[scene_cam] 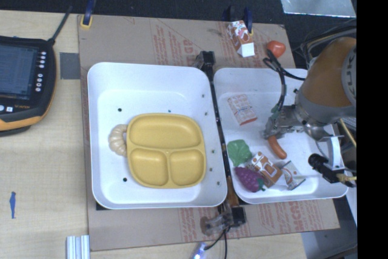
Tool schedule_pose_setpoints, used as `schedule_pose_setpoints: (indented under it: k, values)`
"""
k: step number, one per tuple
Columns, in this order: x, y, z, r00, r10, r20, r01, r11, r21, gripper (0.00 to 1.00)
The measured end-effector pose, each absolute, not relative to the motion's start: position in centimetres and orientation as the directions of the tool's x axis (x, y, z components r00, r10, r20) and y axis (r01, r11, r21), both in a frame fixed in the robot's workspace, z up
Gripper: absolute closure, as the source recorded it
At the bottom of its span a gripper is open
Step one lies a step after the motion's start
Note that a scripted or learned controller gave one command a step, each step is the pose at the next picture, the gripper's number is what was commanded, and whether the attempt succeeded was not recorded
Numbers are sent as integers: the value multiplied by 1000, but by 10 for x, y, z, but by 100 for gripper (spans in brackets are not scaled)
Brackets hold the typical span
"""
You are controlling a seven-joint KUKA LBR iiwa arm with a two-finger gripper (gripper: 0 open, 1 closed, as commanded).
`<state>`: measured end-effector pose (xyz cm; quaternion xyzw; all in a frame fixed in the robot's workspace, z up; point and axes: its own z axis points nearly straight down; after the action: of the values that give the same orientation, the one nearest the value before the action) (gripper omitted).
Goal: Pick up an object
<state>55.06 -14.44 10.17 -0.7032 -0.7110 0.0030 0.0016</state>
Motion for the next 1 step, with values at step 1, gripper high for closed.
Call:
schedule_pose_setpoints:
  k: [1]
  values:
    - [576,-107,156,-5,1000,0,1000,5,-3,100]
